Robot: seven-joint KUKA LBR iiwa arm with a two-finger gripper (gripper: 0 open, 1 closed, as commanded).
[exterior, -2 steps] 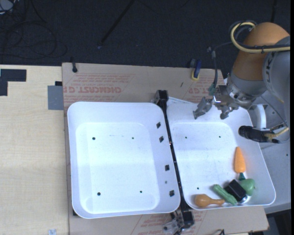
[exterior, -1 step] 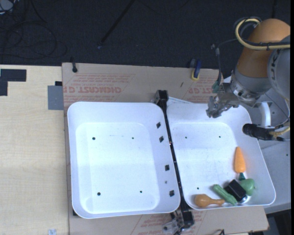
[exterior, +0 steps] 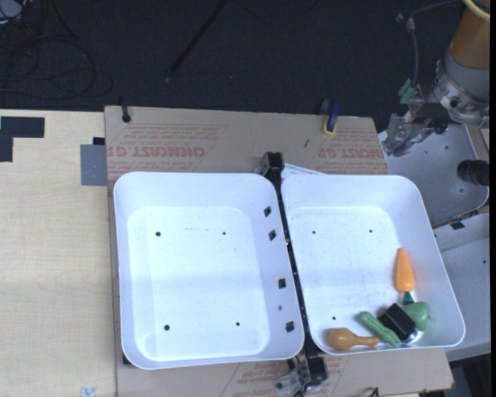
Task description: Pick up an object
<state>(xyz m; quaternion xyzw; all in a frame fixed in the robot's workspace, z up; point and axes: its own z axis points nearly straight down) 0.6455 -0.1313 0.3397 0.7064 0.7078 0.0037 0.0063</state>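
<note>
The right bin (exterior: 360, 197) holds a small cluster in its near right corner. An orange carrot-shaped piece (exterior: 404, 271) lies along the right wall. Below it sit a black block (exterior: 397, 321), a green rounded piece (exterior: 418, 313), a green stick-like piece (exterior: 377, 326) and a tan gourd-shaped piece (exterior: 350, 338). My gripper (exterior: 399, 135) hangs at the upper right, beyond the right bin's far right corner and well away from the objects. Nothing shows in it.
The left bin (exterior: 194, 190) stands beside the right one, with a black divider strip (exterior: 283, 255) between them. Both rest on a cardboard sheet (exterior: 231, 143). A blue and yellow clamp (exterior: 331, 117) sits at the cardboard's far edge. A grey metal plate (exterior: 446, 160) lies under the arm.
</note>
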